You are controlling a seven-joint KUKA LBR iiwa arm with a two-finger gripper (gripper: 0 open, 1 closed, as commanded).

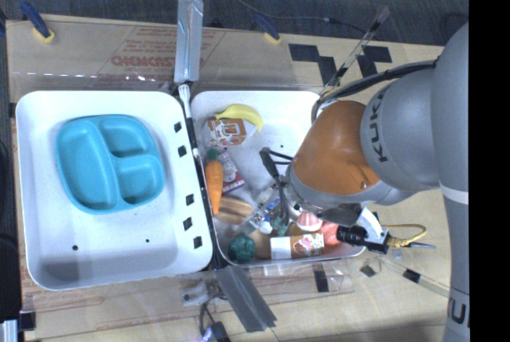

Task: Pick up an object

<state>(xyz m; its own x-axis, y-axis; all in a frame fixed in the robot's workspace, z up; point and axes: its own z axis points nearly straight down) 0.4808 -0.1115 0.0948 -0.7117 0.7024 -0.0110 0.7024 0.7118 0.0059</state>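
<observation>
While a blue tray (110, 161) fills the left bin (32, 197), toy foods (215, 182) crowd the right bin (275, 105).

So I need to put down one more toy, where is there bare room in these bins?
The left bin has bare floor all around the blue tray, widest along its near edge and near-left corner. The right bin is crowded: banana, carrot, a packet and small toys under the arm. A small patch lies between banana and arm.
</observation>
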